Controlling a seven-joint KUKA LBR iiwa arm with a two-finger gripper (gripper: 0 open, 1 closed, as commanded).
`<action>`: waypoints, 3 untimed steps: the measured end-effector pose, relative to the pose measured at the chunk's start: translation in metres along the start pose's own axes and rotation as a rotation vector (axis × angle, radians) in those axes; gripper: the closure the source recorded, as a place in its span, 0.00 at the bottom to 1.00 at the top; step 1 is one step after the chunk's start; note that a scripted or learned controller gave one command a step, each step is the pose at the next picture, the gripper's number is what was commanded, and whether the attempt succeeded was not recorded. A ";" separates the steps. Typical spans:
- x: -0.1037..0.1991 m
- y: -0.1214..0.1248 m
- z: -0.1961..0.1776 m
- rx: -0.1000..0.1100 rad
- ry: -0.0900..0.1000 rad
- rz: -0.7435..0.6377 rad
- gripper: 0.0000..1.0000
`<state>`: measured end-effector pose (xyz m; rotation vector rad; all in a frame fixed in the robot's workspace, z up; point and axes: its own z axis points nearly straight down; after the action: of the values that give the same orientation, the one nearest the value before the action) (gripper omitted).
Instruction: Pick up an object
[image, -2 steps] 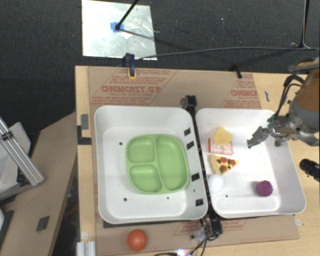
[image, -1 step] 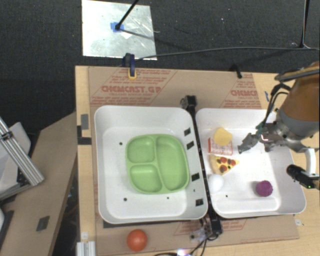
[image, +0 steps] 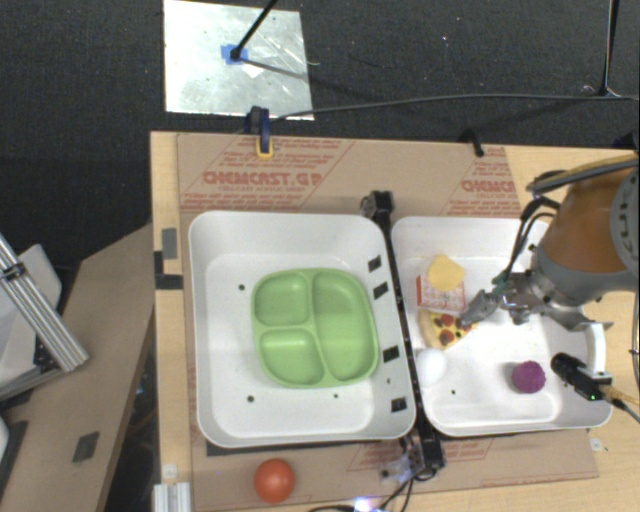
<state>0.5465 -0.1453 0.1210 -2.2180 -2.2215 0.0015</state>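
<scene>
In the right bin (image: 500, 420) lie a yellow block (image: 446, 271), a red and white packet (image: 440, 297), a pizza-slice toy (image: 445, 329), a white ball (image: 432, 366) and a purple ball (image: 528, 376). My gripper (image: 480, 308) reaches in from the right and hangs low over this bin, its tip just right of the pizza-slice toy and the packet. I see nothing held in it. The grey arm with its orange band (image: 590, 235) hides the bin's right part.
The left bin (image: 215, 300) holds a green divided plate (image: 313, 328). An orange ball (image: 274, 480) rests on the bench in front of the left bin. A black divider (image: 397, 310) runs between the bins. A blue clamp (image: 261, 130) sits at the bench's back edge.
</scene>
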 end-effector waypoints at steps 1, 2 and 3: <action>0.000 0.002 0.035 -0.005 -0.001 0.001 0.00; 0.001 0.005 0.021 -0.012 0.002 -0.001 1.00; 0.000 0.003 -0.043 -0.008 -0.003 -0.002 1.00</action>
<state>0.5496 -0.1451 0.1635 -2.2212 -2.2296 -0.0049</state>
